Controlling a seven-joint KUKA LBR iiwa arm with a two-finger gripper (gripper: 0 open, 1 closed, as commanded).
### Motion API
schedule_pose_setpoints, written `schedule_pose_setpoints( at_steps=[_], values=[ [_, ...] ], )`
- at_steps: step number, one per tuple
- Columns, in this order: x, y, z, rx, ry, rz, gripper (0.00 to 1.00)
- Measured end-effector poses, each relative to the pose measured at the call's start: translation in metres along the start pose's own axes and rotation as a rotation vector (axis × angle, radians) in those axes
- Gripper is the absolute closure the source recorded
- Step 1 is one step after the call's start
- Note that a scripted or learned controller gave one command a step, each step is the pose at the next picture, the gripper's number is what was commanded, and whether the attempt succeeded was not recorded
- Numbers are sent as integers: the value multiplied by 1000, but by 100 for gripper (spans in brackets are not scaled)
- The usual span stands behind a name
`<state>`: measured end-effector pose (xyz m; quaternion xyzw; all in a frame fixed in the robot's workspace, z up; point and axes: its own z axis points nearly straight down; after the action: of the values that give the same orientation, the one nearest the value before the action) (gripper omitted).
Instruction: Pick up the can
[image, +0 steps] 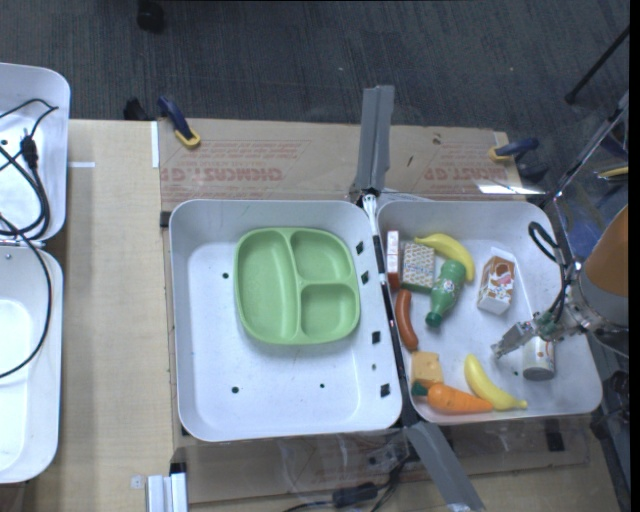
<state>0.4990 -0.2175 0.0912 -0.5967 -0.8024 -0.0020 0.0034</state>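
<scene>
The can (539, 361) sits in the right bin (580, 395), near that bin's right side and toward its near edge. It looks small and silver, and part of it is hidden by the arm. The claw (520, 340) is right at the can, touching or almost touching its left top side. I cannot tell if the claw is apart or together, because it is small and blurry here. The can is not lifted; it rests on the bin floor. Other things lie close by. A yellow banana (487, 385) is just left of the can, and an orange carrot (455, 399) lies beside that banana at the near edge. A small cheese block (427, 367) sits just above the carrot. A little milk carton (497, 284) stands farther back from the can, a bit to the left. A green bottle (446, 290) lies tilted in the middle of the bin, with a second banana (447, 246) at the far end. A sausage (404, 318) lies along the left wall, and a small box (417, 266) sits far left. The left bin (200, 400) holds a green plate (297, 286) with three parts. Both bins rest on the counter (110, 300).
</scene>
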Motion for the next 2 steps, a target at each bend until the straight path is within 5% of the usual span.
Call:
schedule_pose_setpoints(
  at_steps=[1,2],
  values=[
    [-2,0,-9,-1,-4,4,100],
    [-11,24,-115,-1,-9,-169,100]
  ],
)
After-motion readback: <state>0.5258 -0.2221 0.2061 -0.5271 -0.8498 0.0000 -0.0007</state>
